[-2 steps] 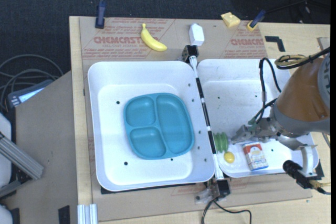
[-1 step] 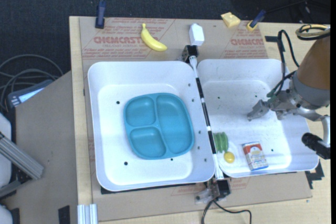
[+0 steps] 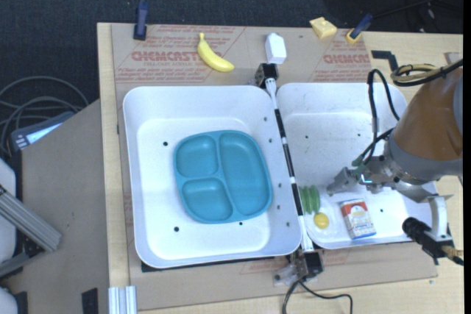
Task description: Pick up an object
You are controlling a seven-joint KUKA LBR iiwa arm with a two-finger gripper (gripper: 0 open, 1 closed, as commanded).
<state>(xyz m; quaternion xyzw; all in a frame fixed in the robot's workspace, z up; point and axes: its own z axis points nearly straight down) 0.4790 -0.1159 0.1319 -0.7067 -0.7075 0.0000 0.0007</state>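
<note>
Apparently poised for a grasp, the gripper (image 3: 352, 179) hovers empty, fingers spread, at lower right just above the small red-and-white carton (image 3: 356, 219) beside the yellow ball (image 3: 321, 220).

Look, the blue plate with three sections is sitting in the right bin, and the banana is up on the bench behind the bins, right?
Not quite. The blue plate with three sections sits in the left bin, not the right bin. The camera view shows it there. The rest is right: the banana lies on the bench behind the bins.
</note>
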